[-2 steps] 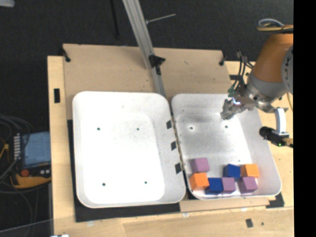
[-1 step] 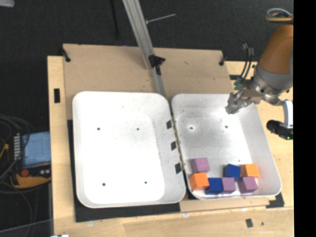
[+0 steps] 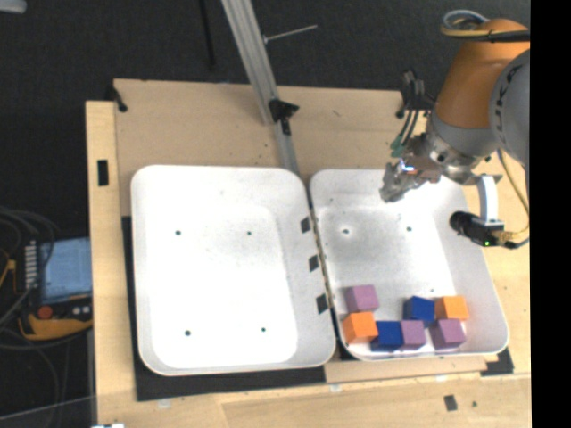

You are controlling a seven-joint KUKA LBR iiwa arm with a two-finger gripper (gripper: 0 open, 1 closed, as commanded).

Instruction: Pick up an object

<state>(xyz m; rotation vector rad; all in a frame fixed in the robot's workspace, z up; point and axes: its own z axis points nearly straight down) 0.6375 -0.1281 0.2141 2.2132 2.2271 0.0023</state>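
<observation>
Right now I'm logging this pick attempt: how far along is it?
Nothing looks done yet: all seven blocks, such as the purple one and the blue one, lie at the near end of the right bin. In hand: the gripper sits over the bin's far end, well apart from them. Left: reach a block, grasp it and lift.

The grey arm (image 3: 473, 87) reaches in from the right, its claw (image 3: 397, 185) pointing down-left.

view: single fixed camera | position: above bench (image 3: 178, 123) | facing: down at a slant; both bins (image 3: 223, 266) in frame
</observation>
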